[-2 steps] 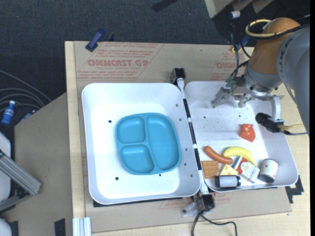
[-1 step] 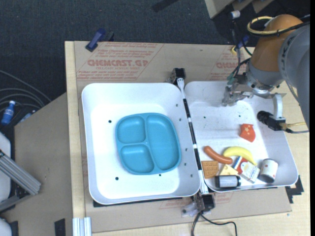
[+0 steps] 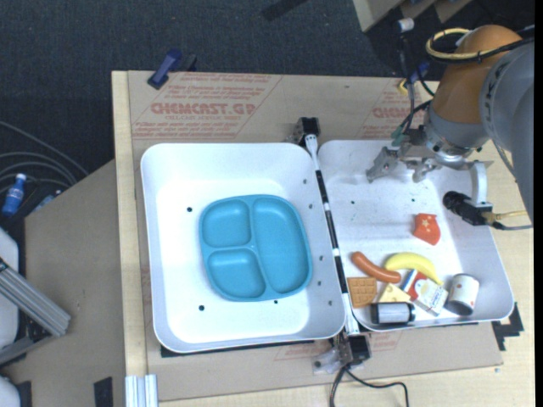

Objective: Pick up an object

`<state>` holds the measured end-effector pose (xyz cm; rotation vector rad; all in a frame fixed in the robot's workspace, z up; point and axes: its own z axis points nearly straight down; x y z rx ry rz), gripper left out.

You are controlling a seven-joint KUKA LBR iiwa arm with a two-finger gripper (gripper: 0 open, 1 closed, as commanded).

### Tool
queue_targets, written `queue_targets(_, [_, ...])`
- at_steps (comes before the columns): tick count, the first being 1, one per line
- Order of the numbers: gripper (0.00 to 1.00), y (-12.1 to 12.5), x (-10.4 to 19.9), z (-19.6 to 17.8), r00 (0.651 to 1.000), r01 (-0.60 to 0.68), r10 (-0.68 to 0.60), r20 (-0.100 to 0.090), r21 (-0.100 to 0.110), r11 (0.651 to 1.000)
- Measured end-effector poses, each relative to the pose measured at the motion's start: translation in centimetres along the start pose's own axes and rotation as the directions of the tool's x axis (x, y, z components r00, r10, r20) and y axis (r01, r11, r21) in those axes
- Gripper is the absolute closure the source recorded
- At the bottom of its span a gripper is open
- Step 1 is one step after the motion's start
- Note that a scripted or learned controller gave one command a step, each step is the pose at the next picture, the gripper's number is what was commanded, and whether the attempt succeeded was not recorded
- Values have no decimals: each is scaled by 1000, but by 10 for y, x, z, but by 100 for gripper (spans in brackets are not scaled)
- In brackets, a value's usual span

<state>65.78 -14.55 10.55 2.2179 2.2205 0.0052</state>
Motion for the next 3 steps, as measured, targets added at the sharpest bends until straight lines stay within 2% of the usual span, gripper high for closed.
queue_targets(1, [0,-80,-43,21,1000,-3,3,0,7,1000])
queue_targets(2, [100,-78,-43,10,1000,-2,2,0,2,1000])
queue_targets(3, [100,-144,2,-97,1000,0,0,-1,5,1000])
